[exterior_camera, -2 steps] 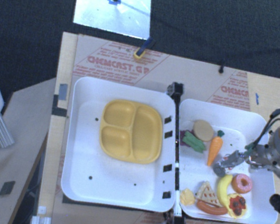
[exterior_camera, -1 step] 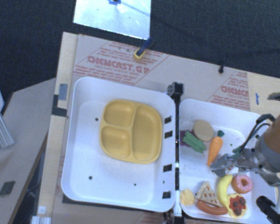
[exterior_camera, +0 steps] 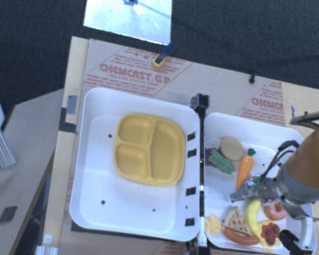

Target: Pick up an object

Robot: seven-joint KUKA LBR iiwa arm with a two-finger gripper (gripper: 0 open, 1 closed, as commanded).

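Note:
The right bin [exterior_camera: 209, 191] holds several toy foods. An orange carrot [exterior_camera: 244, 169] lies upright in the view, with a green vegetable [exterior_camera: 220, 162] and a tan round piece [exterior_camera: 231, 147] to its left. Nearer the front are a yellow banana [exterior_camera: 253, 215], a pizza slice [exterior_camera: 233, 219], a red sausage [exterior_camera: 241, 236], a pink donut [exterior_camera: 273, 211] and a yellow cheese piece [exterior_camera: 213, 225]. My gripper [exterior_camera: 250, 192] hangs low in this bin, just above the banana and below the carrot's tip. The wrist hides its end.
The left bin [exterior_camera: 85, 202] holds a yellow divided plate [exterior_camera: 149, 149]. A black-clipped divider wall [exterior_camera: 197, 173] separates the bins. The arm's orange-banded body [exterior_camera: 318, 161] covers the right bin's right side. Cables run along the bench's right edge.

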